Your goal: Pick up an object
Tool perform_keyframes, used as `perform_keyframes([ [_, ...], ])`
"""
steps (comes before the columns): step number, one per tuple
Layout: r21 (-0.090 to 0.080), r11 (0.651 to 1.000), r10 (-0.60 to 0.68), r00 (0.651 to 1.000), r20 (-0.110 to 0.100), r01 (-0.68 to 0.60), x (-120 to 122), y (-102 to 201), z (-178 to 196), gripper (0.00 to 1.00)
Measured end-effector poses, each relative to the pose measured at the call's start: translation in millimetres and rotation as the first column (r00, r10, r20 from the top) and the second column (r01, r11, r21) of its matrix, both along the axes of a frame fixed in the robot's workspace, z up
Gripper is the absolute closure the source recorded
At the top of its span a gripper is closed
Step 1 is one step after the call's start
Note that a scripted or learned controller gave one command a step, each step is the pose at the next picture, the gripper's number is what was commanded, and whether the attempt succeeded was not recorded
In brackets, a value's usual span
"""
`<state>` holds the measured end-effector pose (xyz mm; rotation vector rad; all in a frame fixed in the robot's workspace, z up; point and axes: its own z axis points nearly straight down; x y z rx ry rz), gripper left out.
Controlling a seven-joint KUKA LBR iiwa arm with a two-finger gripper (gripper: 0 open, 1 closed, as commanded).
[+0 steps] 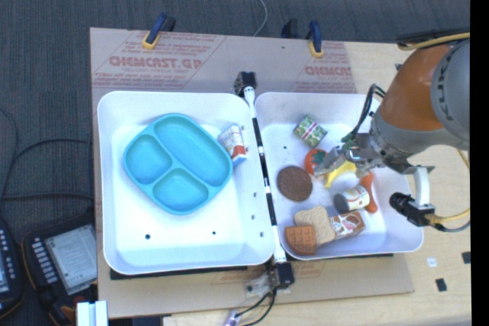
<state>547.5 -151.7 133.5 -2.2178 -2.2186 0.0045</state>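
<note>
My gripper (338, 159) hangs low over the middle of the right bin (397, 237), reaching in from the right. Directly under and beside it lie a yellow piece (341, 176) and a red-orange piece (314, 162). The wrist partly covers both. A green carton (309, 130) lies just up and left of the gripper. A brown round cookie (293, 183) sits to its lower left. Nothing can be seen held in the gripper.
The front of the right bin holds a toast slice (314, 221), a waffle (300, 240), a small bottle (352, 200), an orange carrot (369, 189) and a small box (349, 225). In the left bin (122, 240) lie a blue divided plate (177, 163) and a small white carton (234, 142).
</note>
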Motion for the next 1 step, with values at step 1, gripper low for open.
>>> perform_keyframes([
  [1, -0.004, 1.0, -0.002, 1.0, 0.018, 0.002, -25.9, 26.7, -43.7, 0.0],
])
